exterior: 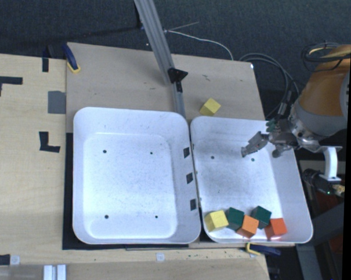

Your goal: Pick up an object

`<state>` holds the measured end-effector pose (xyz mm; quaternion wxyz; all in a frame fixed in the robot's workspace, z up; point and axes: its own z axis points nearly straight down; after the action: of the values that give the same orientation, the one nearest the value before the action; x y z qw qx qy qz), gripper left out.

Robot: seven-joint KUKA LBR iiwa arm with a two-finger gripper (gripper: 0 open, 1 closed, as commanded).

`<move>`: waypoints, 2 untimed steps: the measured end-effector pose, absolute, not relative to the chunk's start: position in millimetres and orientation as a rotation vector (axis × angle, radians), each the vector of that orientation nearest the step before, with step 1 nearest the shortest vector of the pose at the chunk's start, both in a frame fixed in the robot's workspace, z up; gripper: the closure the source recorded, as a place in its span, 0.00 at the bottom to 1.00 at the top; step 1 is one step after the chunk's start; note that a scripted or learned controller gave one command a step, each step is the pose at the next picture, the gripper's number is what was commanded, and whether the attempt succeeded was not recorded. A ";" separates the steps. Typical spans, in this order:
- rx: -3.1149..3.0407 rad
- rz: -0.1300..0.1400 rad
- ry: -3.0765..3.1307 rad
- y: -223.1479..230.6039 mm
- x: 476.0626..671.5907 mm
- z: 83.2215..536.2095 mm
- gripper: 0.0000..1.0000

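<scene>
Gripper [252, 147] hovers over the right bin [222, 133], nothing visibly held; finger spread cannot be told.

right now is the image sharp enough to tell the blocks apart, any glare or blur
In the camera view the light is even and soft, with no hard glare on the right bin. The whole picture is slightly soft and grainy. The blocks in its near corner still separate by colour: yellow, green, orange. The gripper looks blurred, its finger outline hard to read. The yellow block on the bench casts only a faint shadow.
</scene>
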<state>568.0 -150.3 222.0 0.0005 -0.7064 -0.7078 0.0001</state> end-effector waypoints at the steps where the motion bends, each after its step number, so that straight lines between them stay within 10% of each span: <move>1: -2.215 -0.001 -2.225 -149.2 568.4 231.8 1.00; 2: -2.215 0.000 -2.224 -149.3 568.3 231.3 0.00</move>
<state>568.3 -149.3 231.3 0.0013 -0.7057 -0.7085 0.0000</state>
